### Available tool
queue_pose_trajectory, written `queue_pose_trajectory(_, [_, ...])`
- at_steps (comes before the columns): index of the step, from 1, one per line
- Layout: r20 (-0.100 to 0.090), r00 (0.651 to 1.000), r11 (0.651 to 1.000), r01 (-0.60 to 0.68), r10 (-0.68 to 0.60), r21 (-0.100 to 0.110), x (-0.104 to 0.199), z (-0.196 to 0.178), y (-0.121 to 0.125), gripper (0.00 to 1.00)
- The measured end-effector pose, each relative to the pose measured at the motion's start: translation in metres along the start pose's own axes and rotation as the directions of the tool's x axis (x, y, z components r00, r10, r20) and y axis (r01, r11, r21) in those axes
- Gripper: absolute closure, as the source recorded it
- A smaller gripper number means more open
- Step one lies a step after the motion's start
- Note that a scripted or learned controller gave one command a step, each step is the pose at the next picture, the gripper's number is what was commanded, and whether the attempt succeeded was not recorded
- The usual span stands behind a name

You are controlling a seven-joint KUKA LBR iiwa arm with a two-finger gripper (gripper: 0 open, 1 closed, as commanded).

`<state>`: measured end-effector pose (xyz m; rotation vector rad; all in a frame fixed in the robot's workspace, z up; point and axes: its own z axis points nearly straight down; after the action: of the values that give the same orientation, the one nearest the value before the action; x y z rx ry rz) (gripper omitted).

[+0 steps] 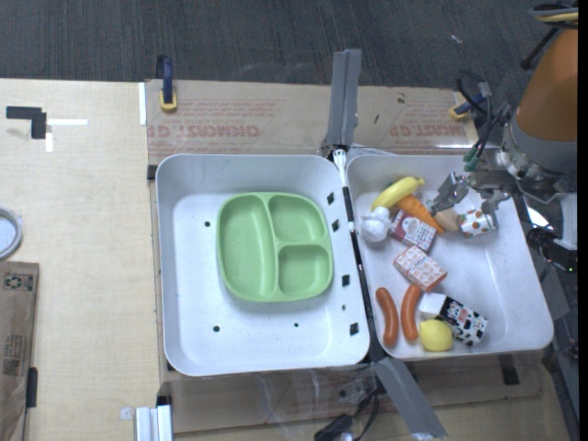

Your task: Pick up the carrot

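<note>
The orange carrot (419,211) lies tilted in the upper part of the right bin (507,283), just below a yellow banana (398,192). My gripper (469,198) hangs over the bin's upper right, just right of the carrot's lower end. Its two dark fingers stand apart, open, with no part of the carrot between them. A small beige piece (447,219) and a red-and-white spotted item (476,221) lie right under the gripper.
The right bin also holds a white ball (374,227), two red-and-white cartons (414,233) (420,267), two sausages (387,315) (411,307), a lemon (436,335) and a cow-patterned carton (463,319). The left bin (188,274) holds a green divided plate (241,246).
</note>
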<state>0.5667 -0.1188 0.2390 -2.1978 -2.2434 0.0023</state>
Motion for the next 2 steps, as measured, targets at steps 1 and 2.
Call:
queue_pose_trajectory(1, [0.000, 1.000, 1.000, 0.009, -0.009, 0.001, -0.002, 0.125, 0.034, 0.00])
queue_pose_trajectory(2, [0.003, 0.987, 0.987, 0.162, -0.162, -0.003, -0.042, 0.145, 0.084, 0.00])
